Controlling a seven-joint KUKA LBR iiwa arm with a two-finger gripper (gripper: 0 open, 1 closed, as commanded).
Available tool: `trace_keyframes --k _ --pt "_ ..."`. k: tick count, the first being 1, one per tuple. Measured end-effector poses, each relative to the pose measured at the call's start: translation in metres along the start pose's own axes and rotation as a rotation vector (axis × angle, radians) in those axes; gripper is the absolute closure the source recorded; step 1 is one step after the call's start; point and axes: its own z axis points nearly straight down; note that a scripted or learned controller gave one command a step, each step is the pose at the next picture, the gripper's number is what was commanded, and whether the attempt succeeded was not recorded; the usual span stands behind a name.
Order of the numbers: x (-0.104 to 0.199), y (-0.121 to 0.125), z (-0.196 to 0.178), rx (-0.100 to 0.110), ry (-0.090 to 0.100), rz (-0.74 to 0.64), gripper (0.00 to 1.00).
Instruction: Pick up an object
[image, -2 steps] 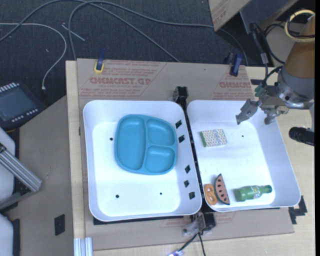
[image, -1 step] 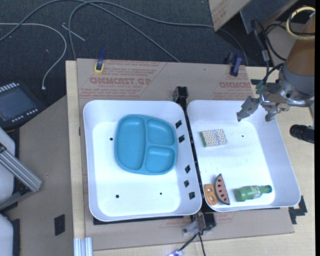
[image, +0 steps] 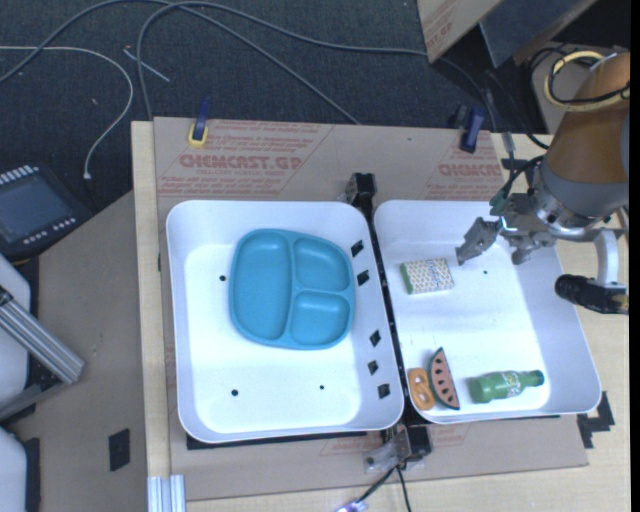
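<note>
So the gripper (image: 497, 242) is hanging over the upper part of the right bin (image: 560, 330), up in the right side of the frame. Its two fingers are sitting spread apart and there's nothing between them, so it isn't holding a thing. The arm (image: 590, 140) is coming in from the upper right corner, orange band showing above the wrist.

Stuff lying in the right bin: a small speckled sponge-like pad (image: 427, 276) is sitting near the bin's upper left, just left of and below the gripper, close but not touching. Down along the bottom edge there's a green bottle (image: 506, 383) lying on its side, and just left of it a watermelon slice toy (image: 444, 379) with a little orange piece (image: 421, 390) right next to it, by the bin's lower left corner.

The left bin (image: 200, 330) is holding a blue divided plate (image: 292, 288), sitting in its upper middle, well apart from the gripper.

Both bins are resting on a cardboard sheet (image: 260, 150) with red printing, clamps at the top edge.
</note>
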Motion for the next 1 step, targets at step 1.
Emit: trace_keyframes --k 1 --pt "0.0015 0.0016 0.0427 0.000 0.000 0.000 0.00"
